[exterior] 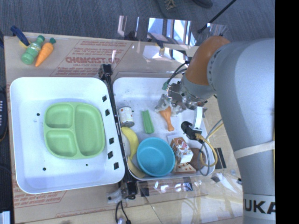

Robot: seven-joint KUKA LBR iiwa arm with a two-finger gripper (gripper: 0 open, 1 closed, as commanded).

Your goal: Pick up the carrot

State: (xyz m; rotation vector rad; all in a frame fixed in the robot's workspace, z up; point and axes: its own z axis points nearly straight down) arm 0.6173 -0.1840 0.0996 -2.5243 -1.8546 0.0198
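An orange carrot (167, 118) lies slanted in the right bin (135, 88), near its middle right, with its thick end pointing up toward the gripper. My gripper (170, 103) hangs directly over that thick end, touching or nearly touching it. The wrist hides how the jaws stand. A second toy carrot (44, 53) lies outside the bins on the bench at the far top left.
The right bin also holds a green stick (147, 121), a small can (125, 116), a banana (131, 139), a blue bowl (155, 157) and a small printed box (181, 149). A green divided plate (74, 129) sits in the left bin (23, 92). A green bottle (32, 53) rests beside the outer carrot.
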